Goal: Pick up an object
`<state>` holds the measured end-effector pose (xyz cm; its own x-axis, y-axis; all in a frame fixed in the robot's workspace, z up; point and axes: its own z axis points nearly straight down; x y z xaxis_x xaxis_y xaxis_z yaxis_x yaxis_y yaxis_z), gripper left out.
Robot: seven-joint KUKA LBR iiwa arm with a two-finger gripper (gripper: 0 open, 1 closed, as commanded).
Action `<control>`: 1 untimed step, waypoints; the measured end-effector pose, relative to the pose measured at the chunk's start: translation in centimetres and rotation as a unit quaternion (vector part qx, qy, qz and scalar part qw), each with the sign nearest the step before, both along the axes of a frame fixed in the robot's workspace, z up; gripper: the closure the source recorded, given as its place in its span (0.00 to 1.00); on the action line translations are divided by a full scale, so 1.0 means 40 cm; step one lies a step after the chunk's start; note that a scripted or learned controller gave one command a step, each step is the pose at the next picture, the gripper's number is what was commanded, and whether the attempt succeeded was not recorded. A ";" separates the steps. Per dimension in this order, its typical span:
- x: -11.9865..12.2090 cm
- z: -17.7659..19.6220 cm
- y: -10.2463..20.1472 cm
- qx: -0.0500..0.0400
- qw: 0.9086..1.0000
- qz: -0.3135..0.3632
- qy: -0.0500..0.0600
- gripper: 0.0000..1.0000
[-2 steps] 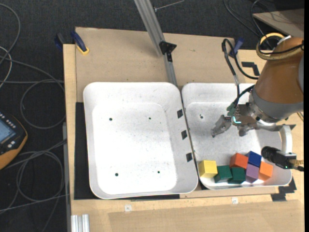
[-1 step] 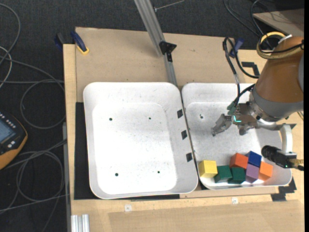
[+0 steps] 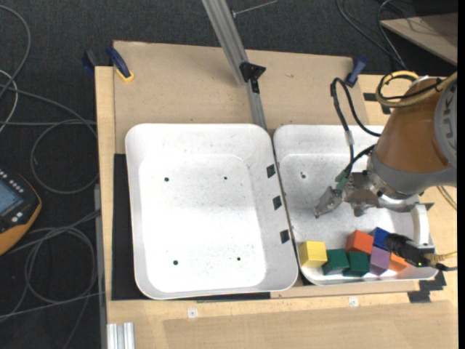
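Several coloured blocks lie huddled along the near edge of the right bin (image 3: 309,151): a yellow block (image 3: 314,251), a green block (image 3: 336,262), an orange block (image 3: 359,241), a blue block (image 3: 381,236) and a purple block (image 3: 380,259). My gripper (image 3: 341,205) hangs over the middle of that bin, just behind the cluster and clear of it. Its fingers (image 3: 324,204) are open, with nothing between them.
The left bin (image 3: 196,209) sits beside the right one, with small black clips on the shared rim (image 3: 277,202). A grey metal post (image 3: 232,42) slants in from the top. The arm's orange band (image 3: 410,140) fills the right side. Cables lie on the floor at left.
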<state>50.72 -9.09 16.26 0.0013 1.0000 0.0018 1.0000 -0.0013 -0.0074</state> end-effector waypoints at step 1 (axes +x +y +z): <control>-0.009 -0.113 0.019 0.000 1.000 0.001 0.000 0.00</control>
<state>50.34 -8.35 11.73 -0.0004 1.0000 0.0027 1.0000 0.0004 -0.0076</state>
